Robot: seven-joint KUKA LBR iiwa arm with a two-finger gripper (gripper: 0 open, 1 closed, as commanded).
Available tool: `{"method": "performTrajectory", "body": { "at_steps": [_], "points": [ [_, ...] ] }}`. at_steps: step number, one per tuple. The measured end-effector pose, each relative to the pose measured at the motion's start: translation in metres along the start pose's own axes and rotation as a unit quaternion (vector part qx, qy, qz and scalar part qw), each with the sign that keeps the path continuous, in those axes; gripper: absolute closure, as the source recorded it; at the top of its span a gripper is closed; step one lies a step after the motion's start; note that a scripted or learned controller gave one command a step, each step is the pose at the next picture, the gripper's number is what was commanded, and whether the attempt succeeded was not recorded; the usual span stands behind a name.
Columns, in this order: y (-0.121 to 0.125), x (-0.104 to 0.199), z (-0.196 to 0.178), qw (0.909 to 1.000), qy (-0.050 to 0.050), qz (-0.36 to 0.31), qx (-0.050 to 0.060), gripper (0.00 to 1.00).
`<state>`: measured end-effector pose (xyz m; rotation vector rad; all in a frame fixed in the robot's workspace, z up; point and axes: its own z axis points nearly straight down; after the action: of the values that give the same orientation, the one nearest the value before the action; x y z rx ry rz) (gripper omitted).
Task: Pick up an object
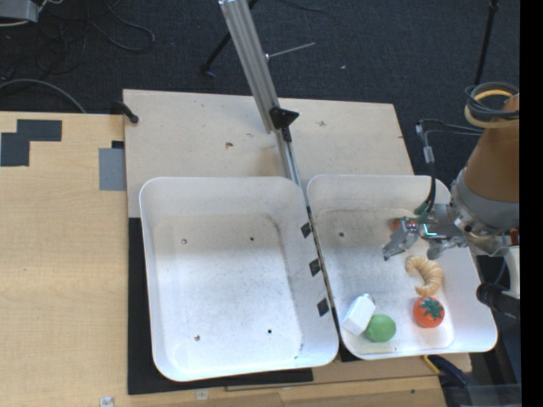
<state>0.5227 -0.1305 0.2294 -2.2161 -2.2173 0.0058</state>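
You have 4 objects to choose from, all in the right bin (pixel 356 202), gathered toward its near right corner. There is 1 tan, twisted pastry-like piece (pixel 425 274), 1 red tomato-like ball with a green top (pixel 429 312) just below it, 1 green ball (pixel 381 328) near the front wall, and 1 white block (pixel 359 313) touching that green ball on its left. The end effector (pixel 399 244) hangs over the right bin, just up and left of the tan piece, and nothing sits between its fingers. You can see the fingers (pixel 394 246) pointing down and left, but whether they are spread or closed you cannot tell from this angle. The arm (pixel 492 176) enters from the right edge. The 1 left bin (pixel 170 227) lies beside the right one on the desk (pixel 195 134), with 1 slanted metal rail (pixel 254 66) rising behind them.
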Motion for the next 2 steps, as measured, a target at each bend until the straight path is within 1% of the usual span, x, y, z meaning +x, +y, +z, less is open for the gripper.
{"method": "performTrajectory", "body": {
  "at_steps": [1, 2],
  "points": [
    [0.001, -0.001, -0.002, 1.0, -0.001, 0.002, -0.002, 0.0],
    [0.005, 0.0, 0.043, 1.0, 0.0, 0.001, 0.0, 0.0]
  ]
}}
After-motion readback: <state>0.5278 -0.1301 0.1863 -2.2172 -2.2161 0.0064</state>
